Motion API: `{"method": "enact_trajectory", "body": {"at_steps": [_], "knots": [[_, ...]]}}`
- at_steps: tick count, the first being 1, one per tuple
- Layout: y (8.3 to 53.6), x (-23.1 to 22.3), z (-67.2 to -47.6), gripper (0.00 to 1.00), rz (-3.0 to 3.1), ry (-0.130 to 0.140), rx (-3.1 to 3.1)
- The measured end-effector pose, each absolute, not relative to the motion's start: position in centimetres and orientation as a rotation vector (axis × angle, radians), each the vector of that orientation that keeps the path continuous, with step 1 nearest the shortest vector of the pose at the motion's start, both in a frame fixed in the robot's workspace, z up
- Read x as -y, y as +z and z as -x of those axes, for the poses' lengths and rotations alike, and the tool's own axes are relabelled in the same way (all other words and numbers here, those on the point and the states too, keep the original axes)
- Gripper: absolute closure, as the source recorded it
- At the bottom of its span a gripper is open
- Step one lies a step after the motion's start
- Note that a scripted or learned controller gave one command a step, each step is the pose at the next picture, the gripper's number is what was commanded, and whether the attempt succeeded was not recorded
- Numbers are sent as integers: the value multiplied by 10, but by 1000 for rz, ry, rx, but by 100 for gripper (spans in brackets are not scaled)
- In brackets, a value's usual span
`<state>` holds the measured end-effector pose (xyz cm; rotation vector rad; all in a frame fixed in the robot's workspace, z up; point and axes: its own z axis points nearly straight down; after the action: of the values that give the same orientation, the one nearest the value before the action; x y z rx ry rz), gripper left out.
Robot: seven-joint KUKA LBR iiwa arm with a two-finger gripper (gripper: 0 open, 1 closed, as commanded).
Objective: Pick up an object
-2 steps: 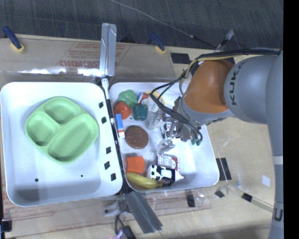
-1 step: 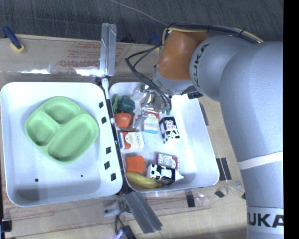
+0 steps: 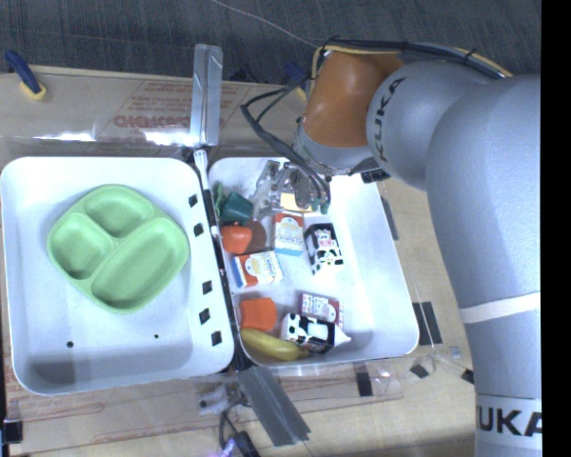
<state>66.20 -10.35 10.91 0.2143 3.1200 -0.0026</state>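
1. Overhead, the gripper (image 3: 290, 187) is seen low over the far edge of the right bin (image 3: 381, 284), hung from the grey arm (image 3: 457, 131) whose orange band sits just above it; how far it is open cannot be told, since the metal parts blur together against the clutter, and nothing can be made out in its grasp
2. Directly under and just toward the near edge from the gripper, a small carton with an orange-and-white face (image 3: 287, 233) is found, its long axis running from the far edge toward the near edge of the bin; this is judged the likeliest target, being the closest thing
3. Beside that carton, toward the right wall, a black-and-white cow-print carton (image 3: 324, 247) lies with a similar long axis, slightly tilted
4. Toward the divider side, a dark green item (image 3: 234, 205) and a red-orange round item (image 3: 237, 239) are set close together, near the gripper's left flank as viewed
5. Further toward the near edge, a flat orange-and-white pack (image 3: 259, 269), an orange block (image 3: 258, 312), a banana (image 3: 269, 347) and a second cow-print carton (image 3: 309, 329) are well apart from the gripper
6. The left bin (image 3: 38, 341) carries a green divided plate (image 3: 119, 247), well away across the divider
7. The coming move is judged to turn on a short descent, slightly toward the near edge
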Motion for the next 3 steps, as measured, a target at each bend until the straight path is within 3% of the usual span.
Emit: {"method": "enact_trajectory", "body": {"at_steps": [1,2,3], "knots": [[97,101,-650,100,-676,-15,-3060],[110,191,-607,100,-707,-5,-3060],[176,171,-629,100,-754,0,-3043]]}}
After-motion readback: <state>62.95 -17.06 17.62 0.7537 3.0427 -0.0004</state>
